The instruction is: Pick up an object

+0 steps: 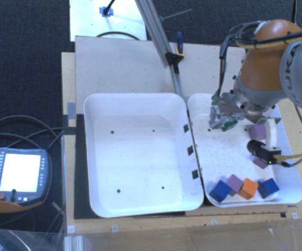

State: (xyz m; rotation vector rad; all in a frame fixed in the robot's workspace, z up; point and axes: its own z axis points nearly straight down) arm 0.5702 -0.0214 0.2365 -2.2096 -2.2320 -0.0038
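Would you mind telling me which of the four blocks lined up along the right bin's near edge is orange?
The orange block, third from the left in that row: it sits between the purple block and the right-hand blue block, with another blue block at the left end.

Gripper [225,120] low over right bin [213,156], something green at its tip; blue [220,190], purple [235,183], orange [248,188], blue [268,187] blocks along that bin's near wall.

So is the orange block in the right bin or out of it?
In. The orange block lies inside the right bin, at its near edge.
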